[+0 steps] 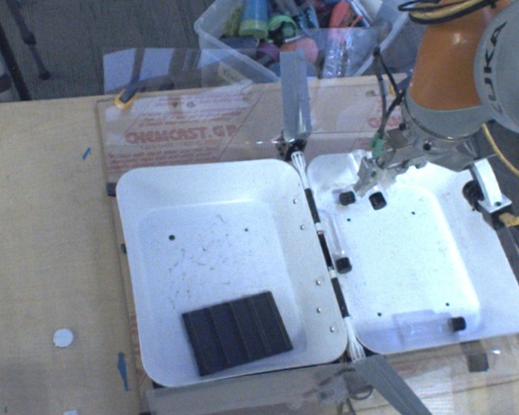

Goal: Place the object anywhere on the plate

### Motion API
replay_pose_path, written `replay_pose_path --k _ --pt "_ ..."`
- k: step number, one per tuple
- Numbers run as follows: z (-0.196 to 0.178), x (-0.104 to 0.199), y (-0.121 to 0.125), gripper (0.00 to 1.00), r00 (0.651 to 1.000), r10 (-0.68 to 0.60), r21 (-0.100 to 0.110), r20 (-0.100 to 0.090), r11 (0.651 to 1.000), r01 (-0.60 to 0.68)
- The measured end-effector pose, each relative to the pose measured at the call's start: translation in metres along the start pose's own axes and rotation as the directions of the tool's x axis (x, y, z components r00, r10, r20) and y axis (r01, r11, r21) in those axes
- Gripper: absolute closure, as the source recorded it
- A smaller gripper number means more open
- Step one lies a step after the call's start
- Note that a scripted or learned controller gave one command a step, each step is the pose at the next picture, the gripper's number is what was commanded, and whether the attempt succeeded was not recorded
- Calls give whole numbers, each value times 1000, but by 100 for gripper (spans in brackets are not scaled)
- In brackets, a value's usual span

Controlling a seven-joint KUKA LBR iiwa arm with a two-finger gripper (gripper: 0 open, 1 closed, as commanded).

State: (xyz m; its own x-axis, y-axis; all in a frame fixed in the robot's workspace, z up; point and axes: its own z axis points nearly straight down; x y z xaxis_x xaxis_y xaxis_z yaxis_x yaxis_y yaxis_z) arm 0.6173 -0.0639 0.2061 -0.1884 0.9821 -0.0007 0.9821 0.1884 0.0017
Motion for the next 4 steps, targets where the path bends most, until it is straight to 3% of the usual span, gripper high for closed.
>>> replay_pose_path --k 1,2,3,4 --pt "21 71 46 100 898 -440 -3 1 898 440" --pt "21 133 69 100 913 -407 -3 0 913 407" --pt "70 196 87 100 886 -464 1 -2 886 464" --pt "-40 242 81 100 821 -571 -3 0 821 571"
